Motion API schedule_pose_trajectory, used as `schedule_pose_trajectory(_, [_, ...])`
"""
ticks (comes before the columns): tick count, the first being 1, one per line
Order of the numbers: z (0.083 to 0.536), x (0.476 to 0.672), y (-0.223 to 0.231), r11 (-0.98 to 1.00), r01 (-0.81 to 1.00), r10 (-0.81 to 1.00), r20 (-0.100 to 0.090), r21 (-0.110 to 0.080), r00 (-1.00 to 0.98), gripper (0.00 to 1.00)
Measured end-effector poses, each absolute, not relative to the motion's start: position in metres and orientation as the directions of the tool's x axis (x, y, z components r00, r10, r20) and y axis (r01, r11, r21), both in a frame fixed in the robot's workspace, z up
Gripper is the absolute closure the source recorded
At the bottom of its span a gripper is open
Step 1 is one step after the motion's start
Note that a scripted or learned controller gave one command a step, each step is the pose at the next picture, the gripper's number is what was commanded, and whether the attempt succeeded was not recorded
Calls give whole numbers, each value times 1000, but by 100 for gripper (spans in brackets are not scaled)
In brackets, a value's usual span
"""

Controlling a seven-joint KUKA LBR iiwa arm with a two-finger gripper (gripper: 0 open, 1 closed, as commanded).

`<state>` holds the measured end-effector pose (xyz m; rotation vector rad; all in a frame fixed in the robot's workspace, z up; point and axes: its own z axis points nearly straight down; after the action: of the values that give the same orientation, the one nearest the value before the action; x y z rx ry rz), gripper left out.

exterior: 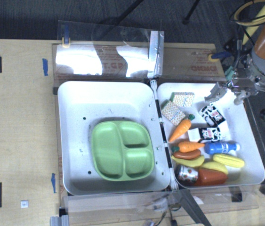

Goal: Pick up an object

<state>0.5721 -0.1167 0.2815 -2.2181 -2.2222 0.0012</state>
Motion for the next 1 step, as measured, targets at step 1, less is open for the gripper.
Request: schedule_pose_trajectory(1, [196,587,-155,117,993,993,0,0,-117,0])
